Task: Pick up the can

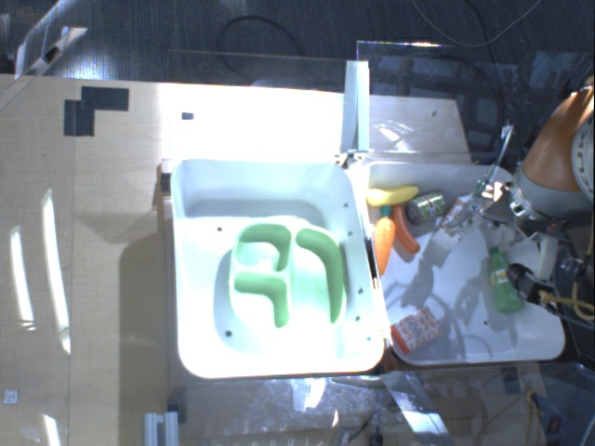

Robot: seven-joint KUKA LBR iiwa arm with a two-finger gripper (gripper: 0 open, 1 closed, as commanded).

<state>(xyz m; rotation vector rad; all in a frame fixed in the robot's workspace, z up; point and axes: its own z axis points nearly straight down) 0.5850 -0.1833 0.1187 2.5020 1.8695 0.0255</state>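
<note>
- In the right bin [465,337], near its far wall, the can [427,206] lies on its side, just beside a banana [392,195] and close to two carrots [383,242].
- Camera view: the gripper [462,214] sits low over the bin, just right of the can; glare and shadow blur its tip, so I cannot tell how the jaws stand, nor whether anything is between them.
- Risk, as I judge it: the can is round and on its side, so a grip that closes off-centre could roll it toward the banana or the wall instead of catching it.
- The banana and carrots crowd the can's left side; a finger coming down there could land on one of them, or pinch it along with the can.
- The far wall is near, leaving little room for a finger behind the can.
- A green bottle [503,282] stands under the arm [558,156], and a red-and-white packet [416,328] lies near the front rim; a swing of the arm could knock the bottle over.
- The left bin [279,179] holds green shapes [284,272], well apart from the can.
</note>
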